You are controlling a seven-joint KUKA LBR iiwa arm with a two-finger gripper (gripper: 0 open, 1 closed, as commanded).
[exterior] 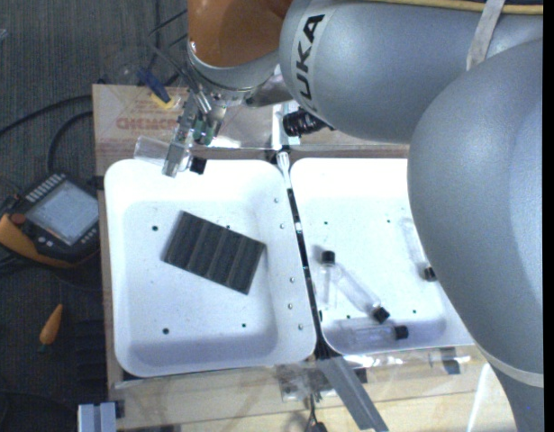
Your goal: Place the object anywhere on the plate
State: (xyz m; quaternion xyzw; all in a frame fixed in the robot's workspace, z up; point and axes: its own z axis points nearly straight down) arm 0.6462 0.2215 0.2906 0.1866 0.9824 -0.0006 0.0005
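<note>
A dark ribbed rectangular plate lies flat and slightly skewed in the middle of the left bin. My gripper hangs over that bin's far left corner, well behind the plate and apart from it. A faint translucent shape with a small black piece beside it sits right at the gripper's tip; I cannot tell what it is or whether it is held. Clear tubes with black caps lie in the right bin: one in the middle, one along the near wall, one to the right.
The arm's large grey body covers the right bin's right side and far edge. A handheld pendant and cables lie on the floor left of the bench. A cardboard panel stands behind the left bin.
</note>
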